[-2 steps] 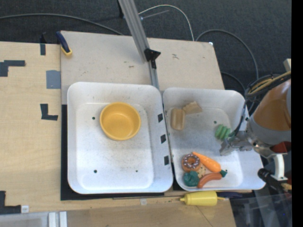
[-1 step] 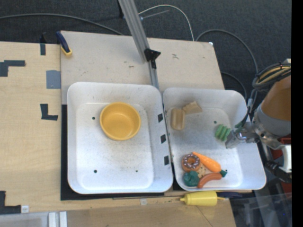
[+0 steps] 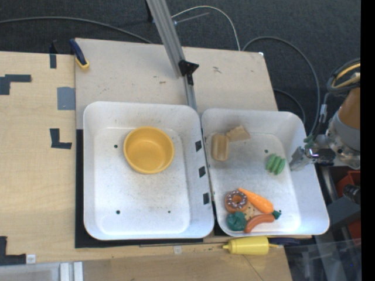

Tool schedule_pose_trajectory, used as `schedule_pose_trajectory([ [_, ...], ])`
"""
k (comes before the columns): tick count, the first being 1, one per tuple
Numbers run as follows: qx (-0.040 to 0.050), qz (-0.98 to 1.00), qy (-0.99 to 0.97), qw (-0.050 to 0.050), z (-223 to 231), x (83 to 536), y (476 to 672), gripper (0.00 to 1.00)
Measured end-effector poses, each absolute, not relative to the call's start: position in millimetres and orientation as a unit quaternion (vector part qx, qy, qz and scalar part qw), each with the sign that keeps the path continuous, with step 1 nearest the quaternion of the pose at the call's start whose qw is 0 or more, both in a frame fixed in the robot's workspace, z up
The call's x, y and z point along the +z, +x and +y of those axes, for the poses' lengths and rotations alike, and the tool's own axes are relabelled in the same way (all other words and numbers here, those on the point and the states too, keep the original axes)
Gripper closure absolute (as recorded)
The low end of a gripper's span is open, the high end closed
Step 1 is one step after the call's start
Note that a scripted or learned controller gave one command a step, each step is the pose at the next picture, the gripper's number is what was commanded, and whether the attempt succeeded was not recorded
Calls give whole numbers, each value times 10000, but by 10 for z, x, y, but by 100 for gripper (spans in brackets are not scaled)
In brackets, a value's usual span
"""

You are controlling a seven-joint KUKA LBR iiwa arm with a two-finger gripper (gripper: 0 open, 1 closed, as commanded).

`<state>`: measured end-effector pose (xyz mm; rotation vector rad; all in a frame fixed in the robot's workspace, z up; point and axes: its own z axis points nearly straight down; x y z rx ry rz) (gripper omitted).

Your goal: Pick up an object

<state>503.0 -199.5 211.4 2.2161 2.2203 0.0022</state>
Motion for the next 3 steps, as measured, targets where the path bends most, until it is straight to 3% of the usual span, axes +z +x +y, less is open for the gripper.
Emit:
schedule_pose_trajectory([
  [1,5,7078,7064,16,-1986,2536,5049,100],
  [3,-5,7095,7047,-11,-922,2270,5275,100],
])
